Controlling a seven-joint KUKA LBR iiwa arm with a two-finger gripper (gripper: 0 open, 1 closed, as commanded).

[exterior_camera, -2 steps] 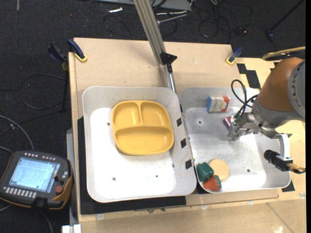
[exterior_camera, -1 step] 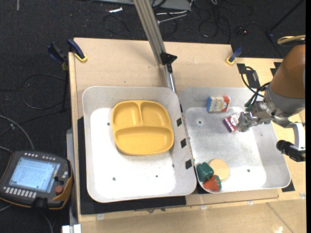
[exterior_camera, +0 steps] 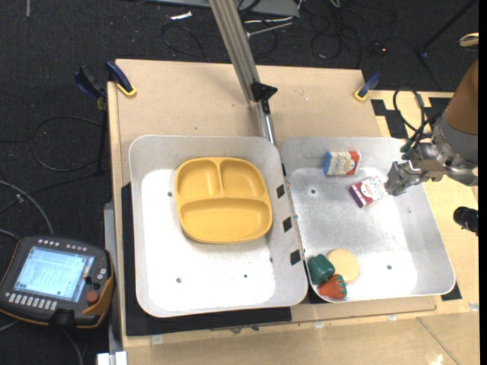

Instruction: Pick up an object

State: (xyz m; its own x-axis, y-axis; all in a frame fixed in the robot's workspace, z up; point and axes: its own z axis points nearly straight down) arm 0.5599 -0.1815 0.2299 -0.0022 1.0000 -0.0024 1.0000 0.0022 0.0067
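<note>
In the right bin (exterior_camera: 396, 249) lie a small blue, white and orange carton (exterior_camera: 342, 162), a red and white packet (exterior_camera: 368, 190), and at the front a green piece (exterior_camera: 320, 266), a pale yellow round piece (exterior_camera: 344, 263) and a red piece (exterior_camera: 333, 286). My gripper (exterior_camera: 397, 181) hangs at the bin's right side, just to the right of the red and white packet and close to its edge. Nothing shows between its fingers.
A yellow divided plate (exterior_camera: 224, 200) rests in the left bin (exterior_camera: 160, 280). A metal pole (exterior_camera: 237, 36) slants up from the seam between the bins. A teach pendant (exterior_camera: 53, 276) lies off the bench at lower left. Clamps sit at the bench's back corners.
</note>
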